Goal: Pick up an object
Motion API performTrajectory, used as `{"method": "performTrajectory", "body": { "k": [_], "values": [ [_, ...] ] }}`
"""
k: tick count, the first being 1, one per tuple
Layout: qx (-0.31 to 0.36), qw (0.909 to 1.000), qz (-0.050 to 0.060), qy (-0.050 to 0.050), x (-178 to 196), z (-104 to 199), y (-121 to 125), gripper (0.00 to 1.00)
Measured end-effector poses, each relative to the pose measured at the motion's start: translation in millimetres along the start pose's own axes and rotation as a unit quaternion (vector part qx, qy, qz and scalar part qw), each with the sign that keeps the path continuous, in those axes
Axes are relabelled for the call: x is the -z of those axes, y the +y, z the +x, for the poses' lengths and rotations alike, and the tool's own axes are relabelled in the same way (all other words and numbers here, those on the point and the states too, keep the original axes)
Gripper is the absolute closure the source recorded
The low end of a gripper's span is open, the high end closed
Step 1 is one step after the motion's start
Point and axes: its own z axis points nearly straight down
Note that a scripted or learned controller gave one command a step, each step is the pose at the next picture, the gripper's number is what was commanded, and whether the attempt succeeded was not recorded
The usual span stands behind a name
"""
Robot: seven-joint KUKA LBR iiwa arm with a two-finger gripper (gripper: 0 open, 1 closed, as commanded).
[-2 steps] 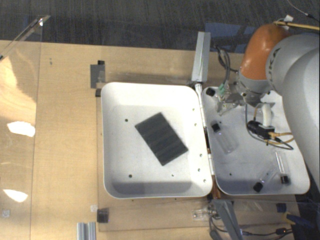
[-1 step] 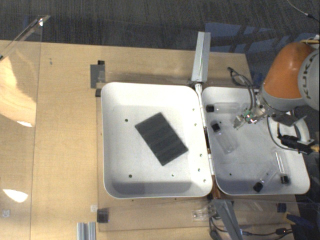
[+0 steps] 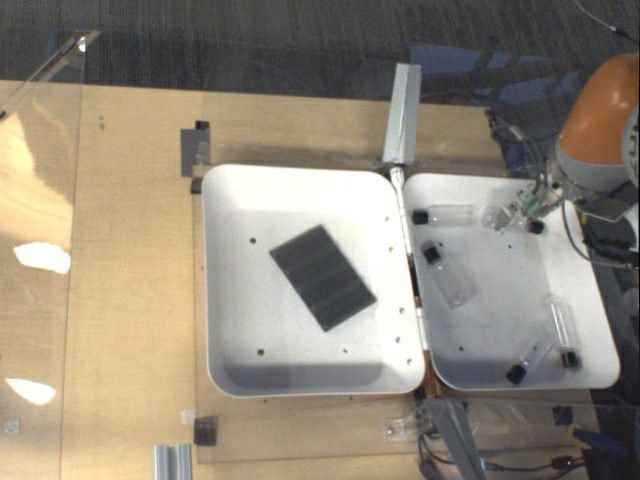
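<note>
The tool (image 3: 527, 206) hovered over the right bin (image 3: 590, 363); its grip could not be told. Nearby lay clear, black-capped tubes (image 3: 448, 214). Far left, a flat dark ribbed rectangle (image 3: 323, 276) filled the left bin (image 3: 225, 268).

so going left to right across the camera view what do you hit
left bin → dark grey pad → right bin, with clear black-capped vials → orange-banded arm

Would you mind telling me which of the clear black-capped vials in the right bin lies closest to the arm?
The vial at the bin's far edge, just beside the arm's tip. The other vials lie farther away: one toward the far left corner, one mid-bin, two near the front right corner.
</note>
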Motion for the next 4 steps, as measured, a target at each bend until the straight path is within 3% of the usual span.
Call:
{"method": "performTrajectory", "body": {
  "k": [1,2,3,4],
  "values": [
    [0.110,0.9939,0.000,0.000,71,25,-55,1.00],
    [0.382,0.9241,-0.002,-0.003,231,11,-19,1.00],
    [0.382,0.9241,-0.001,-0.002,231,11,-19,0.00],
    [0.383,0.9238,-0.004,-0.007,242,10,-16,1.00]
  ]
}}
